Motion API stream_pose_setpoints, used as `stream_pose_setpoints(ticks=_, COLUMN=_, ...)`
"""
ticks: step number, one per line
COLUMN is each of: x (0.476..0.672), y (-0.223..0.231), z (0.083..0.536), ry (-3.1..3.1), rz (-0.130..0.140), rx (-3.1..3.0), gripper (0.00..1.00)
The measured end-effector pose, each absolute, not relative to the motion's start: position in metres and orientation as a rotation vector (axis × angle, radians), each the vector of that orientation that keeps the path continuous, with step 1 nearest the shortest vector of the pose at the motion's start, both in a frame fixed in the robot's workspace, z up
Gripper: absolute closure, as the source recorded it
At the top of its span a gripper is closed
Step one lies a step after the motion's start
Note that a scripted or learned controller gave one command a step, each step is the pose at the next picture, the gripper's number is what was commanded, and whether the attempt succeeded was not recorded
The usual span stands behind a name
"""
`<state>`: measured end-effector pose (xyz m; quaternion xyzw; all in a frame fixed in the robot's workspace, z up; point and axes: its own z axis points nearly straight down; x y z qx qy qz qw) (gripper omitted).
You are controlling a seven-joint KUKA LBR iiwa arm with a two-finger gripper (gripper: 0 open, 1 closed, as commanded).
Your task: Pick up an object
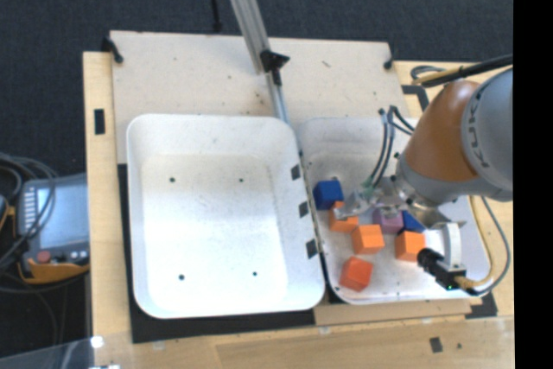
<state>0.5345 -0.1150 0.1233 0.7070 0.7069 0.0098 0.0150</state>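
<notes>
Small foam blocks in right white bin [346,134], lower right of frame: blue cube [327,193], orange cubes [356,273], [371,238], [409,245], pale purple block [391,221], gripper [378,205] low among them beneath grey arm [458,143], jaw state cannot be told, left white bin [216,212] beside.

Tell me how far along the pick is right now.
Done: the arm has reached into the right bin, and the gripper sits low among the blocks, beside the blue block and orange blocks. In hand: nothing visibly held. Left: grasping and lifting a block; all still lie in the bin.
</notes>
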Motion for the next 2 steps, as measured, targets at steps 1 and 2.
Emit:
stream_pose_setpoints(ticks=1, x=0.535, y=-0.115, z=0.123, ry=2.189, rz=0.032, rx=2.206, gripper=0.00)
stream_pose_setpoints(ticks=2, x=0.537, y=-0.117, z=0.135, ry=2.180, rz=0.041, rx=2.205, gripper=1.00)
